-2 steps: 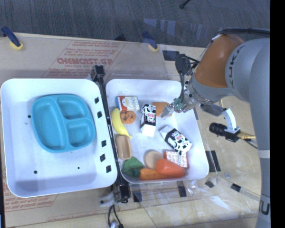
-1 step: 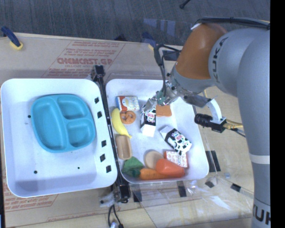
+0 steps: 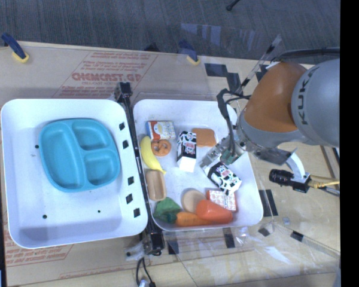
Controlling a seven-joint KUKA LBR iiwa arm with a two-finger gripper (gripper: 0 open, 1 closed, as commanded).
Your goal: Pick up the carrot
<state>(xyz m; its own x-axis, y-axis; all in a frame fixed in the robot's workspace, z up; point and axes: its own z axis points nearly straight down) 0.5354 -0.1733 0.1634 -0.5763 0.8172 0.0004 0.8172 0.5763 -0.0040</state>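
Observation:
The carrot [image 3: 189, 220], orange with a green leafy top [image 3: 166, 210], lies along the front wall of the right bin [image 3: 251, 187]. A red-orange toy [image 3: 214, 211] lies right against it. My gripper [image 3: 222, 156] hangs over the right side of that bin, behind the carrot and well apart from it. It is just above a black-and-white cow-patterned carton [image 3: 225, 178]. The grey arm with its orange band [image 3: 275, 103] covers the bin's far right corner.
The right bin also holds a banana [image 3: 148, 154], a second cow carton [image 3: 187, 145], a small printed box [image 3: 161, 129], an orange block [image 3: 203, 137], a hot-dog bun [image 3: 156, 185], a tan disc [image 3: 191, 199] and a red-and-white packet [image 3: 222, 200]. A blue divided plate [image 3: 79, 154] lies in the left bin [image 3: 24, 220].

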